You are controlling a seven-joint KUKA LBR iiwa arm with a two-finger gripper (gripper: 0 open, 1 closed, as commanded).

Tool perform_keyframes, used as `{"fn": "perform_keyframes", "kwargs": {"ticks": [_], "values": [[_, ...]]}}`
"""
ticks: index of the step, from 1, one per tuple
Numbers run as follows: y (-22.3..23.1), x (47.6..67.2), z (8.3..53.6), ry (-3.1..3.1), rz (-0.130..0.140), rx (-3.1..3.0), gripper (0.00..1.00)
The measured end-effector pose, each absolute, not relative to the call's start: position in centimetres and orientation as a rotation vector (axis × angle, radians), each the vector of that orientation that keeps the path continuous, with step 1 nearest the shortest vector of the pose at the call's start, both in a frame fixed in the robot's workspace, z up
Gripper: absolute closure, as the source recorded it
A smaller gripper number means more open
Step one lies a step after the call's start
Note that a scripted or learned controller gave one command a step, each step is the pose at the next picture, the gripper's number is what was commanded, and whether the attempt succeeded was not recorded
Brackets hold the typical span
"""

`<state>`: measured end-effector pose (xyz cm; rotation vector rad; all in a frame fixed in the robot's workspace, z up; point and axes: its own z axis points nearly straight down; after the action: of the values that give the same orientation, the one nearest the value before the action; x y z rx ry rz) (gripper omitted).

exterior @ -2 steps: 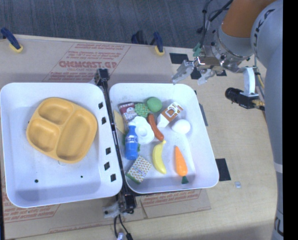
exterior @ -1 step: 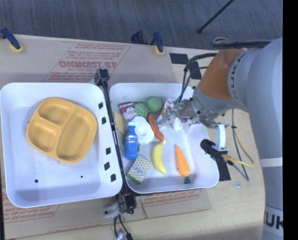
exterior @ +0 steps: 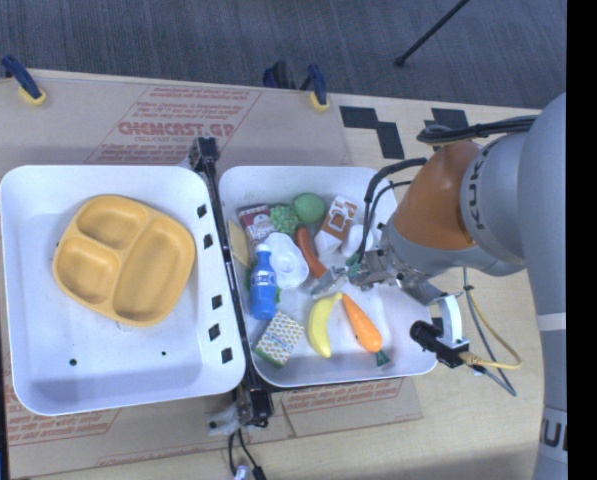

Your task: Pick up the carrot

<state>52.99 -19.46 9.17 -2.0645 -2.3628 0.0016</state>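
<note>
The carrot (exterior: 361, 325) is a short, tapered orange toy with a small green tuft at its thick end. It lies flat on the floor of the right-hand bin (exterior: 408, 366), toward the near right corner, slanted so that the narrow tip points far-left and the green end points near-right. A banana (exterior: 321, 325) lies just beside it on its left, seemingly not quite touching, though the view is too coarse to be sure.
</note>
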Motion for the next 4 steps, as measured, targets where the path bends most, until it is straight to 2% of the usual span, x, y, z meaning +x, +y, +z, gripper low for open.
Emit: {"fn": "perform_keyframes", "kwargs": {"ticks": [1,2,3,4], "values": [[-19.5,53.0,10.2,-2.367,0.003,-2.059,1.0],[-19.5,53.0,10.2,-2.367,0.003,-2.059,0.0],[-18.2,50.0,9.1,-2.869,0.0,-1.27,0.0],[-14.4,47.6,9.1,-2.967,0.0,-1.017,0.0]]}}
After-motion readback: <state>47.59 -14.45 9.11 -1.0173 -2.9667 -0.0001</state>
